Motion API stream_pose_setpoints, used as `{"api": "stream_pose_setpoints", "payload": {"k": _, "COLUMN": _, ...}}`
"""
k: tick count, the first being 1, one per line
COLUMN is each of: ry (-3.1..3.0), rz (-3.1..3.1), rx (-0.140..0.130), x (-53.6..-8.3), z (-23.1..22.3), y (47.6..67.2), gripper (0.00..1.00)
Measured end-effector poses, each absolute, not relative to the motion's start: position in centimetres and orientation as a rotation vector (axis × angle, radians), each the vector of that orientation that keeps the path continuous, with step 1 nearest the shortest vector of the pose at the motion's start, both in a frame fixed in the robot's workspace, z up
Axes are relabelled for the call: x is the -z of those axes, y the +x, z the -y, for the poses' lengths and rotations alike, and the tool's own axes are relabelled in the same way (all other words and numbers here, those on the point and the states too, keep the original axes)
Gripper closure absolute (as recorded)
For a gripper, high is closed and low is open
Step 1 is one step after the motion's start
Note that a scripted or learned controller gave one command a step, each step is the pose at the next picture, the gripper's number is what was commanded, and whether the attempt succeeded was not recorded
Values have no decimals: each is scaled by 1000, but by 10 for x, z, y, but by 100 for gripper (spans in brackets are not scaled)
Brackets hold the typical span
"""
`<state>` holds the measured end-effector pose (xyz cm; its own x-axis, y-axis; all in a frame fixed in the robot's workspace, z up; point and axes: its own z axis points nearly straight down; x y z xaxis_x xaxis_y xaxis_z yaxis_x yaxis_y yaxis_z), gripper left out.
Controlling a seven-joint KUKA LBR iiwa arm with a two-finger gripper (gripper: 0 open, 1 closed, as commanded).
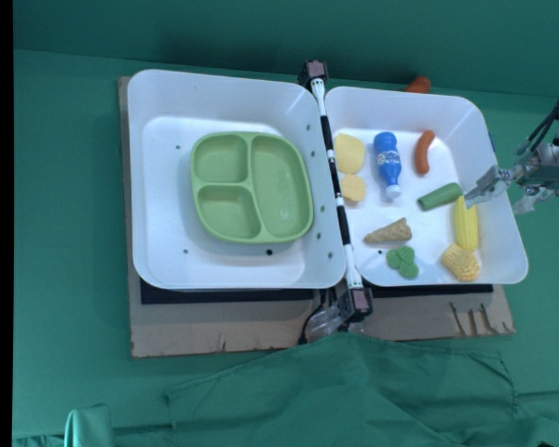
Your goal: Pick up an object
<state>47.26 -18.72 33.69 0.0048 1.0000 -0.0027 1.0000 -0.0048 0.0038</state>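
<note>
My gripper [484,186] is positioned over the right edge of the right bin [503,250], entering from the right side of the view. Its tips sit just beside the right end of the green cucumber [440,196] and just above the upper end of the corn cob [464,223]. Whether the tips touch either item cannot be determined. The degree of opening cannot be determined at this resolution, and no object is visibly between the fingers.

Right bin contents:
- Green cucumber: lying tilted, centre-right.
- Corn cob: upright in the view, near the right wall.
- Second yellow corn piece [461,263]: near corner, just below the corn cob.
- Blue bottle [387,161]: lying flat, white cap toward the near side.
- Orange sausage [424,151]: right of the bottle, apart from it.
- Two yellow potato-like pieces [350,154]: along the left wall, one above the other.
- Tan cone [389,233]: lying on its side.
- Green leafy piece [402,262]: just below the cone.

Left bin [158,240] contents:
- Green divided plate [252,186], three compartments, placed centrally.

Both bins rest on a cardboard sheet [214,338] on the green-covered table [65,203].
</note>
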Motion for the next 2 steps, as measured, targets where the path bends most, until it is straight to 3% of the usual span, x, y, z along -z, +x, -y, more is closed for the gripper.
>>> {"api": "stream_pose_setpoints", "payload": {"k": 1, "ry": 2229, "rz": -2222, "rx": 5, "x": -236, "z": 168, "y": 466, "gripper": 0}}
{"api": "stream_pose_setpoints", "payload": {"k": 2, "ry": 2220, "rz": -2223, "rx": -14, "x": -184, "z": 184, "y": 507, "gripper": 0}}
